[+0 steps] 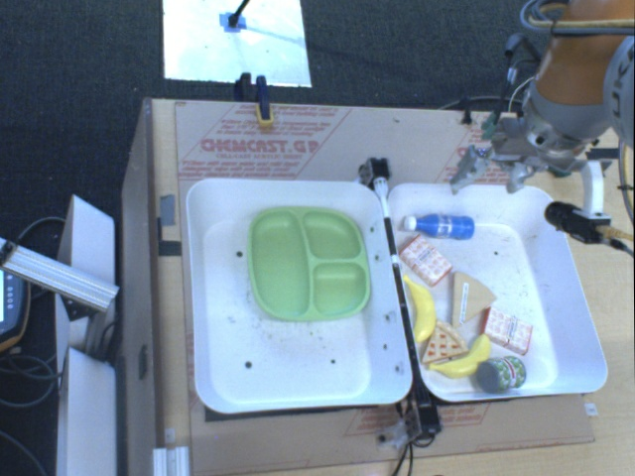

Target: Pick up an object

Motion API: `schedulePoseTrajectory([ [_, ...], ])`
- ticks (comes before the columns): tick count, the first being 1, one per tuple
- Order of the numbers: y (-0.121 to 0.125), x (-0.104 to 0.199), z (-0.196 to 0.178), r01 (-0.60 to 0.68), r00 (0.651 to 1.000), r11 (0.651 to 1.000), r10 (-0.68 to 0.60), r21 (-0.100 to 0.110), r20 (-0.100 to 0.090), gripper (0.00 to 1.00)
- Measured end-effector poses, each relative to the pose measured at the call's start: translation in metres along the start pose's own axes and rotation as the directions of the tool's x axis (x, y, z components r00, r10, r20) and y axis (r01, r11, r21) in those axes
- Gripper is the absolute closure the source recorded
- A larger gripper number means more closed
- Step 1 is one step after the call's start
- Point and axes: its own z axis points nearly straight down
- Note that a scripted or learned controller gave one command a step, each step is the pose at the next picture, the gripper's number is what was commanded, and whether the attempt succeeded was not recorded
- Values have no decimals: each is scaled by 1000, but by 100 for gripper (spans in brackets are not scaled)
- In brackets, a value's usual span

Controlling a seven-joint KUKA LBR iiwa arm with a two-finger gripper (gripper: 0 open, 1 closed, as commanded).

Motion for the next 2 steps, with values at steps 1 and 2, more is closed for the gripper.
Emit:
schedulePoseTrajectory([
  [1, -40, 17, 74, -2, 1000, 1000, 2, 2, 0, 0],
  [2, -92, -11, 170, -2, 1000, 1000, 2, -7, 2, 0],
])
